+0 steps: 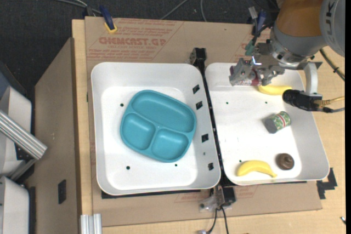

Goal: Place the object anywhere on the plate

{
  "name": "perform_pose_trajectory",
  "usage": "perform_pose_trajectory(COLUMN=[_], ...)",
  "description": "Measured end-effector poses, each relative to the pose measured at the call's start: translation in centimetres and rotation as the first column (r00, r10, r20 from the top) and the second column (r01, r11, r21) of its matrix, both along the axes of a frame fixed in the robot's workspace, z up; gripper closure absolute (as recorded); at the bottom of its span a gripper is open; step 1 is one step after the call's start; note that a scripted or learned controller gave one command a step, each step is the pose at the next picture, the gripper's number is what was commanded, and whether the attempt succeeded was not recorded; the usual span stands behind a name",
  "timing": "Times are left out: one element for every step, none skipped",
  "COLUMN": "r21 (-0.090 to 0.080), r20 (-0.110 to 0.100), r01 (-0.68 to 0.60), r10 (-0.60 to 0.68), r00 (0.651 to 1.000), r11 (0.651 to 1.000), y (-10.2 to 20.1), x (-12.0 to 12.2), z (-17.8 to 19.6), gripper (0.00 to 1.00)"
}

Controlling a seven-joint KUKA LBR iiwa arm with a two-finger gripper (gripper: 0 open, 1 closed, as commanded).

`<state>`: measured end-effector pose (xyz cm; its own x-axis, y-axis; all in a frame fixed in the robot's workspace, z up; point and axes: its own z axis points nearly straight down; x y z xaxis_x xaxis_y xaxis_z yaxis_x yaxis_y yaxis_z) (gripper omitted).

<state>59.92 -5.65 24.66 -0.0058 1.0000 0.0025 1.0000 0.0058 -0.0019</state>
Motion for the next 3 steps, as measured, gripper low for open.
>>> perform_pose_trajectory(r21=[-0.001, 0.000, 0.001], r20=[0.001, -0.002, 0.002], r01=[0.000, 0.000, -0.002], r10=[0.000, 0.000, 0.002], r00=[1.000, 1.000, 1.000], r11=[1.000, 1.000, 1.000], y=[4.6, 9.1, 15.3], x=[0.1, -0.7, -0.7], z=[0.2, -0.5, -0.3], gripper=[1.00, 1.00, 1.00])
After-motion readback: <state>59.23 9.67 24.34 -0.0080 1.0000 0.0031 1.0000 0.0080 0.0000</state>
